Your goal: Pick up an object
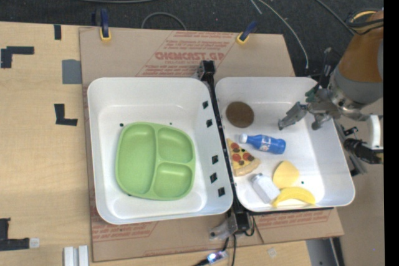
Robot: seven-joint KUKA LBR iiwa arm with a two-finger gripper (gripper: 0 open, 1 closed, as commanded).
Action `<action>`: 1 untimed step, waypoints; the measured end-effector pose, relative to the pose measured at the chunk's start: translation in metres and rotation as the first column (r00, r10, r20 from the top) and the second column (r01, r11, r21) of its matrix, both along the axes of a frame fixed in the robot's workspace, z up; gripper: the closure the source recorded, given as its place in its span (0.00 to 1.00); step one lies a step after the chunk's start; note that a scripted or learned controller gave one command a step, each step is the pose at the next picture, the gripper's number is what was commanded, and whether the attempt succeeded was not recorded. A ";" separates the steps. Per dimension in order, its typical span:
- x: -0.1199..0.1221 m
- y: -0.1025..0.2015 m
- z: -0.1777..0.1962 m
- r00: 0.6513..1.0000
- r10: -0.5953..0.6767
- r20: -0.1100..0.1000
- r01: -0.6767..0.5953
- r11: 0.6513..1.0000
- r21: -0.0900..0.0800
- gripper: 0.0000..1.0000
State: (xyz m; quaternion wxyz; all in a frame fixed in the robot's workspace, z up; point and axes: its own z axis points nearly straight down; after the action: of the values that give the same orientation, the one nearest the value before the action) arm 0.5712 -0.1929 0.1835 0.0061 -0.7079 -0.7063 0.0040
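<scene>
Green divided plate (pixel 155 161) lies in the left bin (pixel 100 134); in the right bin (pixel 330 152) sit a brown disc (pixel 239 114), a pizza slice (pixel 242 157), a blue bottle (pixel 264 144), and a yellow wedge (pixel 285 174) above a banana (pixel 293 197). To the right, the gripper (pixel 302 121) hangs with its fingers spread wide around nothing, the bottle just down-left of it.
</scene>
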 end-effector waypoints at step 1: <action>0.003 0.000 0.007 1.000 0.003 0.013 -0.003 1.000 -0.003 0.00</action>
State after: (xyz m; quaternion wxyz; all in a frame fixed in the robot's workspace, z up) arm 0.5746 -0.1928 0.1904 0.0005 -0.7068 -0.7074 0.0005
